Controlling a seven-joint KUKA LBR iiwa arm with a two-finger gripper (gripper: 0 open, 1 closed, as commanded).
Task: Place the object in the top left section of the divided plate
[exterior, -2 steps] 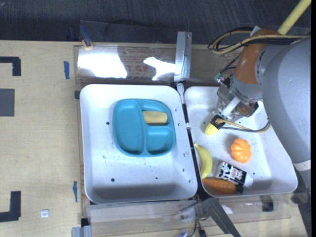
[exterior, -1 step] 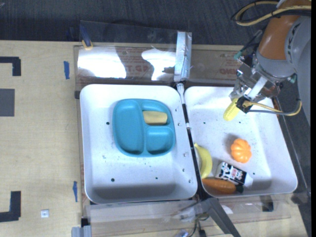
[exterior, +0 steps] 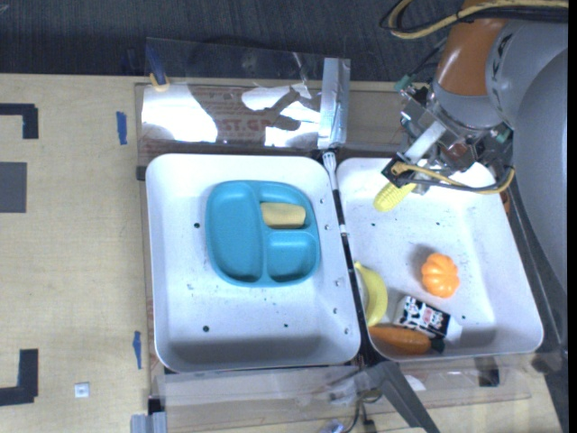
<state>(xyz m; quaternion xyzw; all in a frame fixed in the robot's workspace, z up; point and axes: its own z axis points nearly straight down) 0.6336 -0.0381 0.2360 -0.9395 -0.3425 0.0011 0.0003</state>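
gripper [exterior: 403,177] with corn [exterior: 392,194] over right bin [exterior: 518,327]

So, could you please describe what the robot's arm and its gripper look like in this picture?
The arm is smooth, rounded and grey, with an orange band above the wrist. Yellow and black cables loop beside it and run down towards the wrist. The gripper is a small, dark mechanical piece with a pale bar and some exposed wiring around its mount. No markings can be read.
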